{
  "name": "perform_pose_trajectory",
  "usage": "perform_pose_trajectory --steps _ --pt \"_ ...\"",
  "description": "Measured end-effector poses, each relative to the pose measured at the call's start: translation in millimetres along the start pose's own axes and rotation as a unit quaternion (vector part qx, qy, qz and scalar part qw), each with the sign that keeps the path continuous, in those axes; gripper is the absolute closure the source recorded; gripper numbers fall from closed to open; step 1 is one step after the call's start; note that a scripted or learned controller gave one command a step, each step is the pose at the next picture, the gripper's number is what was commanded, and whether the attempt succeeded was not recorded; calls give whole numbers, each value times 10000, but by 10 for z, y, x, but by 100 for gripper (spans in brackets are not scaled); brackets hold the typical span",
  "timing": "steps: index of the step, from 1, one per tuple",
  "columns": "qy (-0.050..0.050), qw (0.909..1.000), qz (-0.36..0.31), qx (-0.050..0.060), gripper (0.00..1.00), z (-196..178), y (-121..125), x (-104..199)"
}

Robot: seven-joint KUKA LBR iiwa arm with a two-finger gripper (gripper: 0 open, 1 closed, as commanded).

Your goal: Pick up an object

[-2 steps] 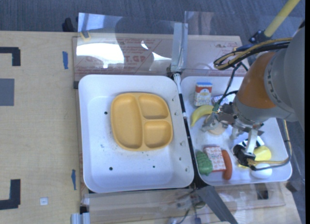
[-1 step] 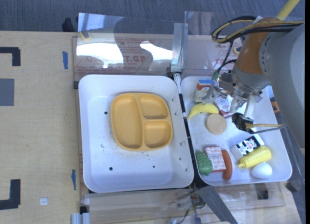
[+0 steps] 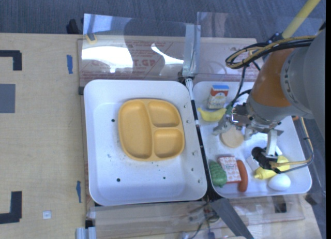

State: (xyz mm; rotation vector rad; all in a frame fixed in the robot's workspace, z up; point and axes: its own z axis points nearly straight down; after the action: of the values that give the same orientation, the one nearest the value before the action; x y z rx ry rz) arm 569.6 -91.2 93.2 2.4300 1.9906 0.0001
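Here, right bin: the gripper hangs low over the clutter, its body masking the tips, so whether it stands wide or narrow cannot be told, and nothing shows in its grasp. Nearest candidate: a round beige disc, just beside the gripper at seven o'clock; being round, it has no long axis to match. Banana, near, at nine o'clock, lying roughly across. Small carton at eleven o'clock. White egg at five o'clock, farther off. Left bin: yellow divided plate, well apart.
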Motion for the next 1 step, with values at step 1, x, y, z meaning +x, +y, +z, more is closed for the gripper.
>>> perform_pose_trajectory --steps 1 --pt "1 9970 -778 -23 0 59 132 -152"
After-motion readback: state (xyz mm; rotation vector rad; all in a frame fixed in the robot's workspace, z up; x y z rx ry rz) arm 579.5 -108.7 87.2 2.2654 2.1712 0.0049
